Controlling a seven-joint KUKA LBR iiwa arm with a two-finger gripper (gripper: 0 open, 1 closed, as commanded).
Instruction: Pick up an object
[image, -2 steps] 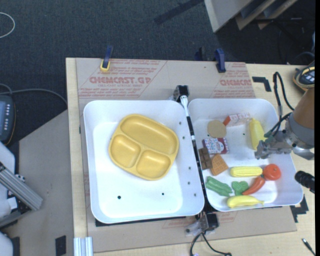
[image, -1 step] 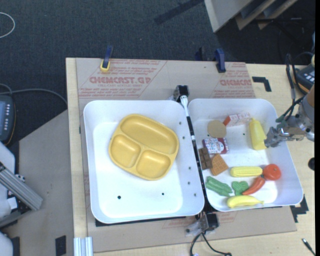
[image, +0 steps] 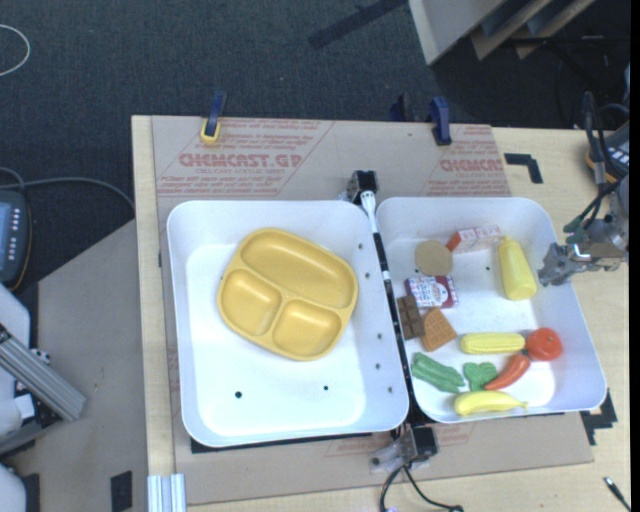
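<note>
The right bin holds several toy foods. Among them are a yellow bottle, a tan round cookie, a red-and-white packet, a corn cob, a tomato, a red chili, a green pod and a banana. My gripper hangs over the bin's right rim, just right of the yellow bottle and apart from it. Nothing shows in its grasp.
The left bin bears a yellow divided plate. A brown bar and an orange cracker lie near the divider between the bins. Clamps sit at the board's far edge. Cables hang at the right.
</note>
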